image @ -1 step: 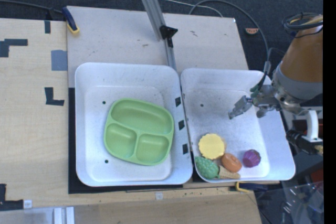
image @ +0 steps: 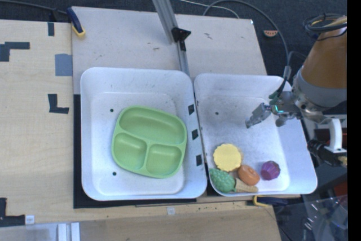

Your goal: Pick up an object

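Observation:
Several small toy foods lie at the front of the right bin: a yellow round piece, an orange piece, a purple piece and a green leafy piece. My gripper hangs over the middle of the right bin, pointing left, behind and to the right of the yellow piece and apart from all the toys. Nothing is seen in it.
In the left bin lies a light green divided plate. A slanted metal pole rises behind the bins' shared wall. Cables run across the bench at the back right. A blue-and-yellow tool lies at the back left.

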Tool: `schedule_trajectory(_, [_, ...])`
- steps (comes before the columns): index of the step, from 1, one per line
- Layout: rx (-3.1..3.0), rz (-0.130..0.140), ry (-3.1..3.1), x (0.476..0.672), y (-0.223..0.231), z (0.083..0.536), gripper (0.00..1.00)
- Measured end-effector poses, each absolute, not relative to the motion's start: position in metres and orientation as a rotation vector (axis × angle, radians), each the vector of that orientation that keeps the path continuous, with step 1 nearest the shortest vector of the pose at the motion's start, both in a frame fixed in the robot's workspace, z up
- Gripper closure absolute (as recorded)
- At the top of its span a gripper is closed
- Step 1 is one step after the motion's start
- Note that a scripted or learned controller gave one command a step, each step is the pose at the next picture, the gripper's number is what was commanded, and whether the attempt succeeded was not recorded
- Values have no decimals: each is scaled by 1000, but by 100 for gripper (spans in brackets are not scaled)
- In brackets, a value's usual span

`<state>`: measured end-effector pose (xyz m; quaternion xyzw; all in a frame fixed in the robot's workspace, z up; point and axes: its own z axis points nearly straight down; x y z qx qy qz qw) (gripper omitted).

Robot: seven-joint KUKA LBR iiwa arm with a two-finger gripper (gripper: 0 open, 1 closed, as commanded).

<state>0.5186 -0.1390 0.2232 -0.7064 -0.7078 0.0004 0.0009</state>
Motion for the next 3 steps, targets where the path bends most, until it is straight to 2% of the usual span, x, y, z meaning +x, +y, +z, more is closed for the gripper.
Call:
schedule_trajectory(2, [-2217, 8, -2217, 511, -148, 120, 0])
schedule_trajectory(3, [-2224, -6, -2226, 514, -147, 90, 0])
